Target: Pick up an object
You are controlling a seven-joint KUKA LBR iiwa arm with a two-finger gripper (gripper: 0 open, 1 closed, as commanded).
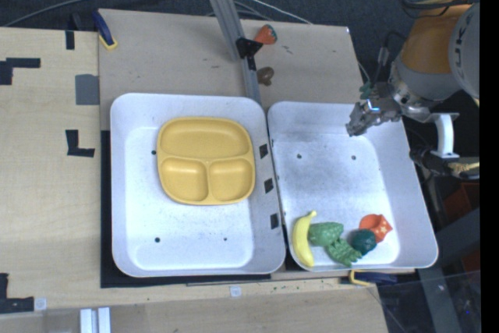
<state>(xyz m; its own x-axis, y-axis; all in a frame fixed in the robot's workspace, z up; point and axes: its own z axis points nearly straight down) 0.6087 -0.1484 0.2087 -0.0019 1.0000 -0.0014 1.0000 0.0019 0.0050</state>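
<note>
So, the gripper (360, 123) is sitting over the far rim of the right bin (335, 168), around 1 o'clock of that bin, and honestly it's too small and dark to say whether the claw is spread or pinched. Can't tell, so I won't guess. Nothing visible in it.

All the pickable stuff is piled at the opposite end, in the bin's 5–6 o'clock corner: a yellow banana (302, 239) at 7 o'clock of the pile, a green toy (334, 239) touching it, a dark teal ball (362, 241) and an orange piece (376, 225) at the pile's 2 o'clock.

What I'd worry about: everything is jammed together against the near wall. Coming down there, a finger could land on top of a neighbour instead of beside the target, or clip the sloped wall. The banana is curved and smooth-looking, so it may squirt out.

Surface-wise, the right bin floor looks scuffed and speckled grey. The left bin (140, 191) holds a yellow divided plate (207, 160). Bench is pale wood with tape marks, a metal pole at 12 o'clock, dark carpet beyond.
</note>
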